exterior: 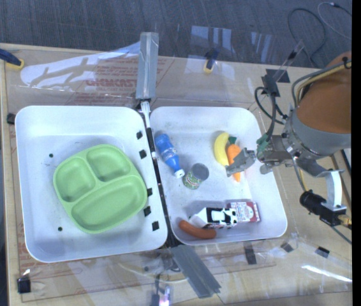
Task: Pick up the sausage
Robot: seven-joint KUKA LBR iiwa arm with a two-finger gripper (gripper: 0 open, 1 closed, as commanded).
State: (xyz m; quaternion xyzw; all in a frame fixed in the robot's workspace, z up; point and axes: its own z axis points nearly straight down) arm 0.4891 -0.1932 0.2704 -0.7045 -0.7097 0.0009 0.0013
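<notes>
Your sausage [198,229] lies at the near edge of the right bin [271,204], just left of the milk carton [233,213]. The gripper [240,161] sits farther back, over the carrot [233,156] beside the banana [221,147]; you cannot tell how its jaws stand.

Sausage [197,229] lies beside milk carton [233,213].
</notes>
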